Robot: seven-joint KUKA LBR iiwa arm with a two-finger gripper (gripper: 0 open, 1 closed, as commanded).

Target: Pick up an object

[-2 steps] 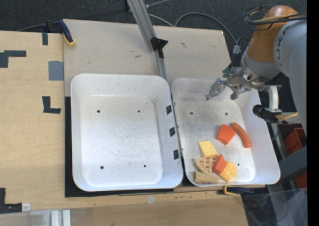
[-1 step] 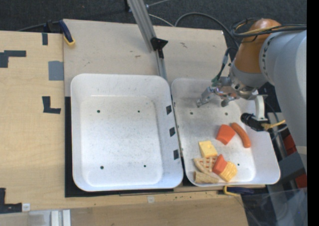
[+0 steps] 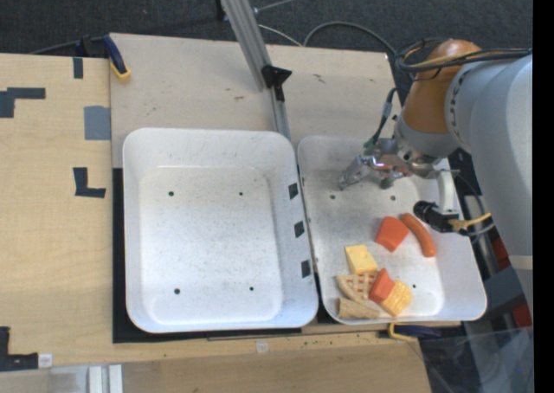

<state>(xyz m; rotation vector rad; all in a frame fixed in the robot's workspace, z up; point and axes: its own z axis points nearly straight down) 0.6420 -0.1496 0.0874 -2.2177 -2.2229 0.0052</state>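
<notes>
Gripper (image 3: 363,171) hovered over upper part of right bin (image 3: 325,209), nothing visibly held; spread or pressed together, could not tell. Approach step, judged. 2 orange pieces (image 3: 392,233) and yellow block (image 3: 361,258) lay toward bin's near end, well apart from it. Next: shift over 1 piece, descend.

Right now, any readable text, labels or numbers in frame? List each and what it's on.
None readable.
Grey and black tape pieces on the wooden board: plain shapes, no lettering.
Black tabs on the rim between the two bins: too small to tell any print.
Arm and toy food in the right bin: no markings legible.
</notes>
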